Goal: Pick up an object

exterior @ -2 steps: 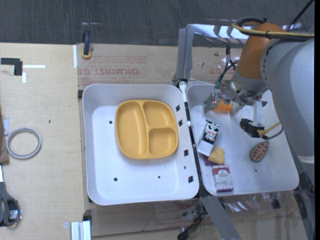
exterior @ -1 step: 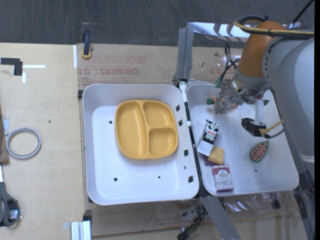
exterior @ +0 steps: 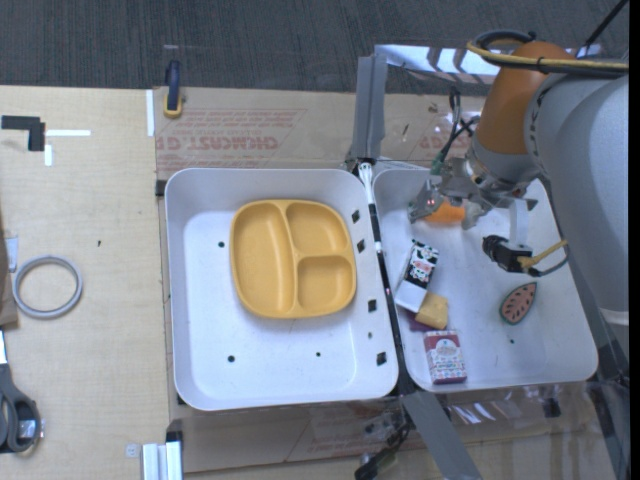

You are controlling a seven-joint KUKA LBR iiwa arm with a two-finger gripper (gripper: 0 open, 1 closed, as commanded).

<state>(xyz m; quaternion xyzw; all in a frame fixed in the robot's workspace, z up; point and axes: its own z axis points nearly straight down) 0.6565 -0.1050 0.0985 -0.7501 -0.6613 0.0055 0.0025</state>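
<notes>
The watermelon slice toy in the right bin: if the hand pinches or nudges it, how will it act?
The watermelon slice lies flat on the right bin floor, so it probably won't roll or tip. It looks small and thin, likely light and rigid plastic. Lying so low, it may slide when nudged, and a top pinch could slip off.

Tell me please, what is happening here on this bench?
A grey robot arm reaches in from the right, and its gripper is low over the far corner of the right bin, just above a small orange thing. Whether it has hold of it cannot be seen. Nearer in that bin lie a black and white carton, a yellow wedge, a red box and a watermelon slice. The left bin holds a yellow divided plate.
</notes>
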